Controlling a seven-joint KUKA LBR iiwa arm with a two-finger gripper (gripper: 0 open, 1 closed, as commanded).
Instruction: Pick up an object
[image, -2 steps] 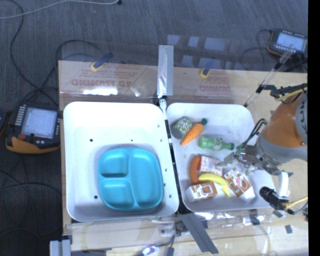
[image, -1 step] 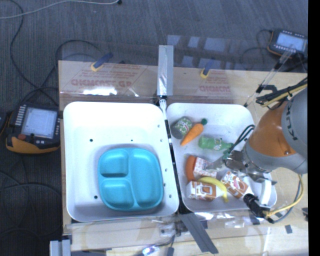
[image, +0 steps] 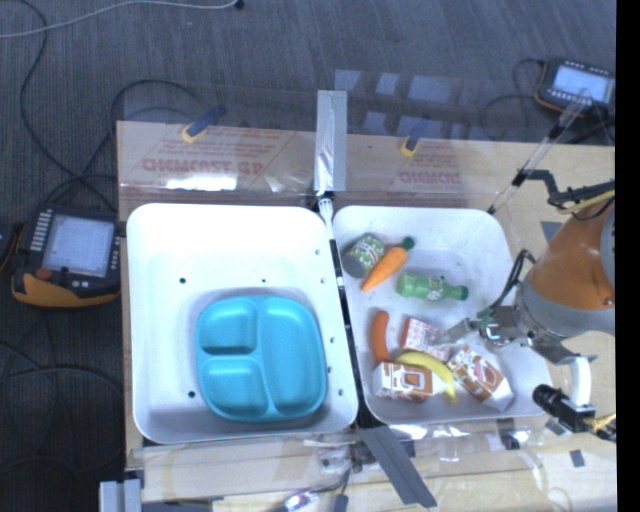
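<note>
Nothing is lifted yet, I judge: my gripper (image: 487, 330) hangs low in the right bin (image: 492, 232), just beside the red-and-white carton (image: 478, 375) lying near the banana (image: 425, 365). Its grip state I cannot tell.

In my right bin (image: 490, 235), a small grey-green can (image: 362, 252) sits near the far left corner, touching an orange carrot (image: 386, 266) that lies slantwise beside it. A green bottle (image: 430, 288) lies on its side mid-bin. Along the near edge I see a red sausage (image: 380, 334), a yellow banana (image: 426, 366) across two cartons (image: 402, 382), and a red-white packet (image: 478, 374).
</note>
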